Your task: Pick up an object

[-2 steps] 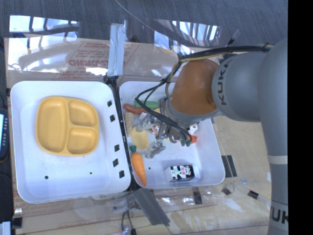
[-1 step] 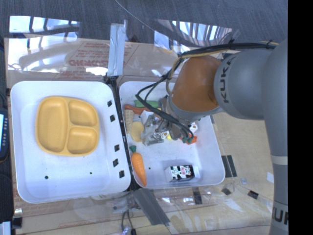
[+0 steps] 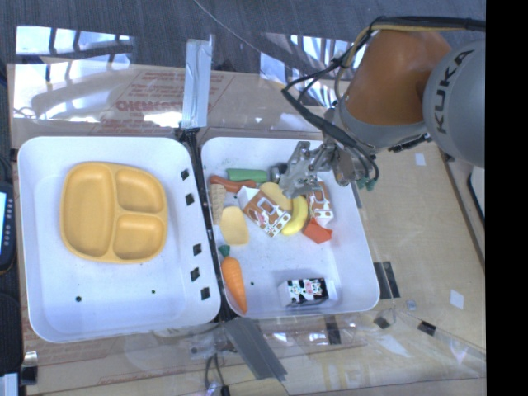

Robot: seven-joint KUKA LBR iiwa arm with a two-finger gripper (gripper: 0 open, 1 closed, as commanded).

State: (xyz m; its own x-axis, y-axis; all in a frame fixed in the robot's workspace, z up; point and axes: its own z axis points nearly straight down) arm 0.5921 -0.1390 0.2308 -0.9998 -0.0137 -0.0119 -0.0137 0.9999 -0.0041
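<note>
Nearest the camera, along the front wall of the right bin (image 3: 363,291), a small black-and-white box (image 3: 307,290) lies flat, well apart from the other items. At the front left corner of the same bin, a carrot (image 3: 233,284) lies lengthwise against the divider, green end toward the rear. Just behind it rests a pale yellow potato-like piece (image 3: 234,226).

Toward the middle of the right bin, a cluster of toy food is packed together: an orange-and-white packet (image 3: 266,211) overlaps a banana (image 3: 295,215), and a red wedge (image 3: 317,233) touches the lower end of the banana. A red-and-white carton (image 3: 320,207) lies just right of the banana. Behind the cluster, a green bar (image 3: 247,174) lies near the rear wall, with a thin orange-red stick (image 3: 224,183) beside it at the left.

The gripper (image 3: 304,172) hangs over the rear part of this cluster, just above the banana and the carton. Whether the fingers are spread or pressed together cannot be told, and no item is visibly between them. The grey arm (image 3: 462,97) with its orange band (image 3: 396,77) enters from the right, with black cables looped above the wrist.

The left bin (image 3: 49,304) holds a yellow divided plate (image 3: 114,211) with three compartments, set toward its left rear.

Behind both bins lies a sheet of brown cardboard (image 3: 140,97) with red print, crossed by a strip of grey tape (image 3: 195,85).
</note>
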